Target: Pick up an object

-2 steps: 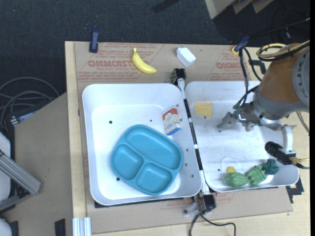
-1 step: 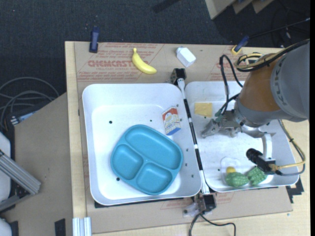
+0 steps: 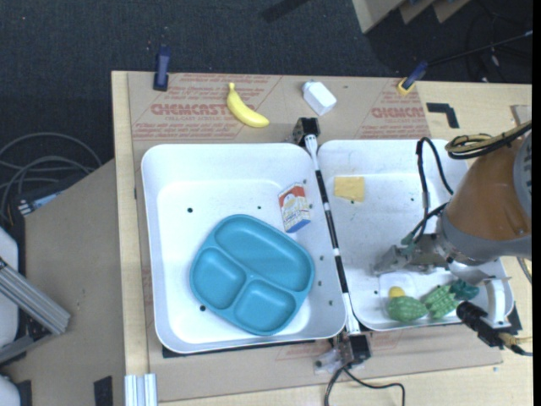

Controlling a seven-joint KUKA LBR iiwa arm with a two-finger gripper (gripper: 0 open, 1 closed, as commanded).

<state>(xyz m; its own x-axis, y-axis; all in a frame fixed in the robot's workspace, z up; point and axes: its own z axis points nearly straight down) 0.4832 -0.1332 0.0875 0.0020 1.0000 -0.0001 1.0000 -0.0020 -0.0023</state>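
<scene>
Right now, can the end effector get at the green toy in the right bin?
Probably yes: the end effector hovers just above the green plush toy near the right white bin's front edge, with nothing lying between them.

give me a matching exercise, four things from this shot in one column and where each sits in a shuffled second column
1. blue plastic divided plate
2. yellow toy banana
3. yellow square sponge
4. green plush toy

a. right bin, near front edge
b. cardboard behind left bin
c. left bin
d. right bin, back left corner

Pairs: 1-c, 2-b, 3-d, 4-a
</scene>
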